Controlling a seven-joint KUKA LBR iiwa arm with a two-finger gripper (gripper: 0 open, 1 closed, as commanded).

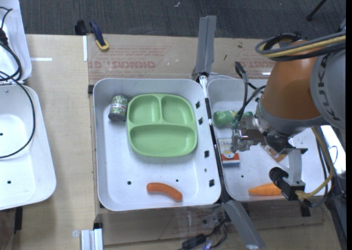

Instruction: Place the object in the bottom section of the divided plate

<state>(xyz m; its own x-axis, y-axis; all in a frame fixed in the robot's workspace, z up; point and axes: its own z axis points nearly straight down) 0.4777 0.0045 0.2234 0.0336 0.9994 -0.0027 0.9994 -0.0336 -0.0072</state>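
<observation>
- The grey arm with the orange band reaches in from the view's right; its gripper (242,136) hangs low over the right-hand shallow white bin (250,177), amid cables and dark hardware; whether it is spread or closed cannot be told from this view, and nothing can be seen held in it.
- The thing nearest it is a small red-and-white box (230,155), lying flat on the bin floor just beside and slightly toward the view's lower left of the gripper; I judge this to be the object of the task, though the task sentence does not name it.
- The box's long axis appears to run up and down the view, roughly parallel to the bins' shared wall, which it lies close to.
- Other things share that bin: a soft green rounded item (224,117) above the box, and an orange carrot-shaped piece (263,190) near the lower edge.
- The light green divided plastic plate (130,128) sits in the left-hand white bin (107,183), well to the view's left of the gripper; its bottom section (162,140), the single wide compartment, is bare.
- The carry, as I judge it, runs leftward over the shared wall and ends nearly level with the box's present height in the view.
</observation>
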